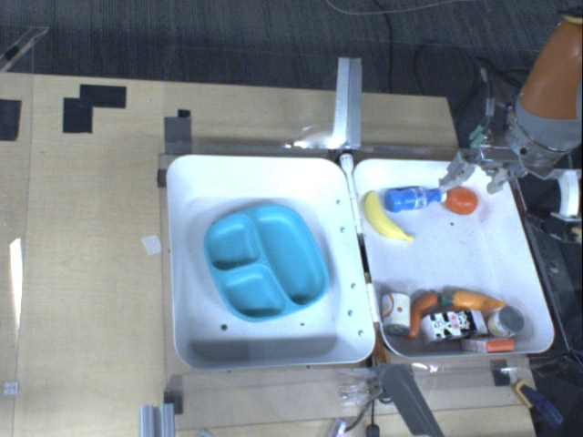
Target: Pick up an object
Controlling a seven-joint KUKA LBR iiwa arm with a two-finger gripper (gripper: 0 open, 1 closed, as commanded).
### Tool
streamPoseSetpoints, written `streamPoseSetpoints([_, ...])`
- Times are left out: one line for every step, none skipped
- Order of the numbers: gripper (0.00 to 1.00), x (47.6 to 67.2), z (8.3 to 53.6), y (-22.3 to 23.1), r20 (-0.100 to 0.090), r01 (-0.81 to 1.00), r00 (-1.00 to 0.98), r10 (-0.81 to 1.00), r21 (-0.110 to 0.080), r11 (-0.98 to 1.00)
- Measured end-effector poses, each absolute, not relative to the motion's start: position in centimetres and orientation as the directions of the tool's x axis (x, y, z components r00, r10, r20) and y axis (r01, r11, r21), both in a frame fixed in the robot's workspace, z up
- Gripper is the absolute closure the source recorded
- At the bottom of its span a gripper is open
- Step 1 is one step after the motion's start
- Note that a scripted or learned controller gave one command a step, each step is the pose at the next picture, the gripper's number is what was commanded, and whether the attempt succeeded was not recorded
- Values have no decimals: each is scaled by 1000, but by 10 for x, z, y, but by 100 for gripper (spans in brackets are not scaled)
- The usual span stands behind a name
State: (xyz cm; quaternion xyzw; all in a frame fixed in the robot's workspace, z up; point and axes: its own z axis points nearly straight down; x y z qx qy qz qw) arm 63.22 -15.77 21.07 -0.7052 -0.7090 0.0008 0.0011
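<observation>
My gripper (475,178) hangs over the far right corner of the right bin (510,253), with its fingers spread open and nothing between them. Just below it lies a small orange-red ball (462,201). A blue bottle (410,198) lies on its side to the left of the ball, touching it or nearly so. A yellow banana (385,218) rests left of the bottle, near the divider between the bins.
A pile along the right bin's near edge holds a small can (396,308), a carrot (469,299), a black-and-white packet (449,325) and other bits. The left bin (191,198) holds a blue divided plate (264,260). A metal post (349,103) stands behind the bins.
</observation>
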Motion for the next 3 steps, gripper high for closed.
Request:
streamPoseSetpoints([0, 642, 97, -134, 0, 998, 59, 998, -1, -59])
streamPoseSetpoints([0, 627, 120, -159, 1, 989, -148, 989, -2, 148])
streamPoseSetpoints([0, 670, 139, -183, -2, 970, -244, 970, 2, 244])
